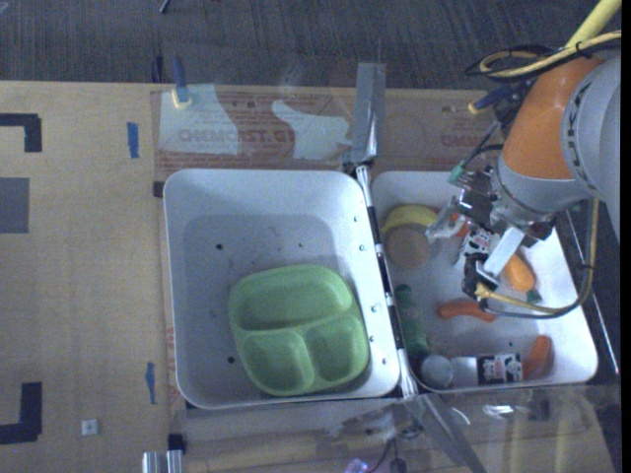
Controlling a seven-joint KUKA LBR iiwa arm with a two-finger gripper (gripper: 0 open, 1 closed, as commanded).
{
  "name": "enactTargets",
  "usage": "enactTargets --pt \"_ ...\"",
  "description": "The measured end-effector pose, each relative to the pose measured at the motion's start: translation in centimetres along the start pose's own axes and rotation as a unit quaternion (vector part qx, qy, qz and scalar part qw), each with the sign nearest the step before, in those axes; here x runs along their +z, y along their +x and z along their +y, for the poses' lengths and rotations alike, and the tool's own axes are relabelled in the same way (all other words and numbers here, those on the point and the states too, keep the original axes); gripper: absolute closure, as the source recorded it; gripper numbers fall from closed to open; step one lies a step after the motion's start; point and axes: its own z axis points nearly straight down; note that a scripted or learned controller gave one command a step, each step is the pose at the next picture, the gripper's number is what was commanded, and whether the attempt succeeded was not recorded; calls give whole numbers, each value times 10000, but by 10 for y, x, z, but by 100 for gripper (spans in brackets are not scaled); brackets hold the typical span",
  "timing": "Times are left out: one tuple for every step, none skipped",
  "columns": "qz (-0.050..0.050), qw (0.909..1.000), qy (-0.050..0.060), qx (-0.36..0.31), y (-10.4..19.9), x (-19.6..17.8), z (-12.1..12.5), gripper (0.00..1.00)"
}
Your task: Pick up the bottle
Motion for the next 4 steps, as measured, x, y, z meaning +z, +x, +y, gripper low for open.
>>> enactTargets --pt "48 9920 -79 1255 -34 88 -24 0" --pt "22 9713 9 2378 -91 98 38 0" --pt "18 9721 13 2344 -89 89 39 100" --pt "5 9894 24 1454 -72 80 6 100"
